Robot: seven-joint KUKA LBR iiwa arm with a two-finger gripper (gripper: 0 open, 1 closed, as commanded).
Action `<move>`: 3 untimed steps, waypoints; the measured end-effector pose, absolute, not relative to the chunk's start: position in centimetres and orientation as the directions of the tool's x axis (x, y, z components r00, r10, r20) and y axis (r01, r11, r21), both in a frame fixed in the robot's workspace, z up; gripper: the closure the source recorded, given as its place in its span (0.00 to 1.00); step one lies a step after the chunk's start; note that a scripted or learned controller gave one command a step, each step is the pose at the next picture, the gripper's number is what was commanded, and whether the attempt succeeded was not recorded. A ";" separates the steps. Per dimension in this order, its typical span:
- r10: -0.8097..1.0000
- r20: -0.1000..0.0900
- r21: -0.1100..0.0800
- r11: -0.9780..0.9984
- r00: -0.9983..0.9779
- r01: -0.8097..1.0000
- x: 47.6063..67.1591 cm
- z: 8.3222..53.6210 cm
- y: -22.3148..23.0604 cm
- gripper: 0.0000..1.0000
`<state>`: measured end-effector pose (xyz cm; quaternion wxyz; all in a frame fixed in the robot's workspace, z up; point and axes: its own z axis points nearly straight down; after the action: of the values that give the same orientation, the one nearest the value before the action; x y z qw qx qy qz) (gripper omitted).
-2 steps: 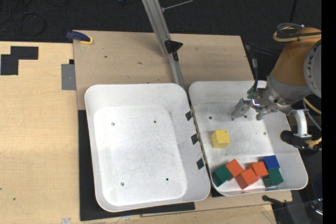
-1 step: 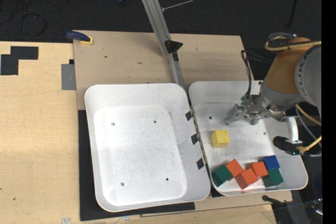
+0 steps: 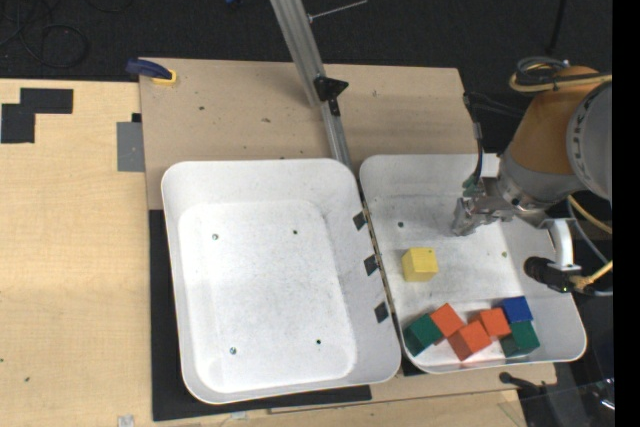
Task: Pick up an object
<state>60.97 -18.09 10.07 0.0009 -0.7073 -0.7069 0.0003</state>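
Camera view looks down on the bench (image 3: 400, 105) at a slant, and right away the grey arm (image 3: 560, 150) with its orange band comes in from the right edge of the frame. Its gripper (image 3: 468, 218) sits low over the right bin (image 3: 430, 180), in that bin's upper middle, close to the white floor. Whether the gripper stands open or closed cannot be told from this angle; it is a small, dim cluster of metal. Nothing is seen in its grasp.

Below and to the left of the gripper, a yellow block (image 3: 420, 263) rests alone on the bin floor, near the gripper but apart from it. Down at the bin's lower edge lies a packed huddle of blocks: a green block (image 3: 421, 332) at the left, an orange block (image 3: 447, 320) touching it, another orange block (image 3: 468, 342) just below, a third orange block (image 3: 494, 322) beside that, a blue block (image 3: 517, 309) at the upper right of the group, and a second green block (image 3: 521, 340) at the lower right.

Over on the left, the left bin (image 3: 265, 275) lies beside its neighbour, their rims touching. A slanted metal rail (image 3: 298, 35) rises toward the top of the frame behind the bins.
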 end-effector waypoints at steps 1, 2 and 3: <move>1.000 -0.001 0.002 -0.002 0.002 1.000 61.0 14.4 -18.7 1.00; 1.000 -0.001 0.002 -0.002 0.002 1.000 60.5 18.9 -18.8 1.00; 1.000 -0.001 0.004 0.002 -0.002 1.000 60.6 24.2 -18.9 1.00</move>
<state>60.57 -18.85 24.19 -0.0019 -0.7065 -0.7077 -0.0009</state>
